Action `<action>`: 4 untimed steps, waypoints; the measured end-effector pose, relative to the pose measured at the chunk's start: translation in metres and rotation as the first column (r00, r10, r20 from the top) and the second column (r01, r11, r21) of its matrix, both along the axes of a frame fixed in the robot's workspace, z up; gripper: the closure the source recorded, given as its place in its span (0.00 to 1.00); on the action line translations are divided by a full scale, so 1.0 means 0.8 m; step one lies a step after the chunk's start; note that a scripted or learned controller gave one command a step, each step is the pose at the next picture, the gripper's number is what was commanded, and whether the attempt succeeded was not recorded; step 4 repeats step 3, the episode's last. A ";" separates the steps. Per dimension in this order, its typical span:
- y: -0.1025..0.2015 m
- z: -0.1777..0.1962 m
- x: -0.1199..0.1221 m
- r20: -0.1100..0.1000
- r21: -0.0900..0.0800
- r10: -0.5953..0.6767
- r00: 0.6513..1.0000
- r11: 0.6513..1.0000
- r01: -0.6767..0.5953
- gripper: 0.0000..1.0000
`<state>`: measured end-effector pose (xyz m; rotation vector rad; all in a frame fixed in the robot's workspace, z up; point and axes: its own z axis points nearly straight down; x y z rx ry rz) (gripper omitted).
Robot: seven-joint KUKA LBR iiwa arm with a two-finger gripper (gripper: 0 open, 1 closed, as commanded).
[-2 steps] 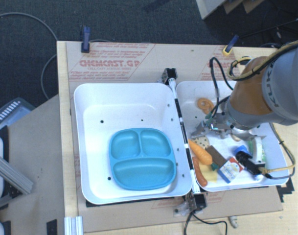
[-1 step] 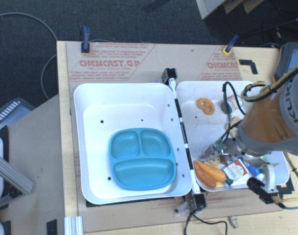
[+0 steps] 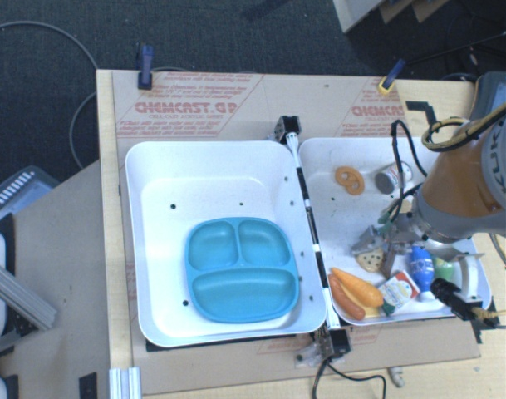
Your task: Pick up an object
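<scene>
Gripper (image 3: 384, 241) is down in the right bin (image 3: 319, 160), its grip impossible to read, with a cracker (image 3: 370, 262) just below it, carrot (image 3: 356, 288) beyond, and pretzel (image 3: 349, 179) above-left.

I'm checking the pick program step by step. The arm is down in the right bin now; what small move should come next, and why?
Probably a short straight lift to test the grasp. The tool sits low in the right bin among crowded items, right above the small tan cracker-like piece, with the carrot and blue bottle close by. Whether anything is caught cannot be seen, so a lift would show it.
</scene>
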<state>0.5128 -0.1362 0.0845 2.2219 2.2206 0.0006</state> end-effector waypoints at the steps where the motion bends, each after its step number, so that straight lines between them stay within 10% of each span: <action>1: -0.001 0.018 0.005 0.015 -0.004 0.001 1.000 1.000 -0.001 1.00; 2: 0.092 0.134 0.023 0.000 0.000 0.002 1.000 1.000 -0.002 1.00; 4: 0.128 0.170 0.032 0.000 0.000 0.001 1.000 1.000 -0.001 1.00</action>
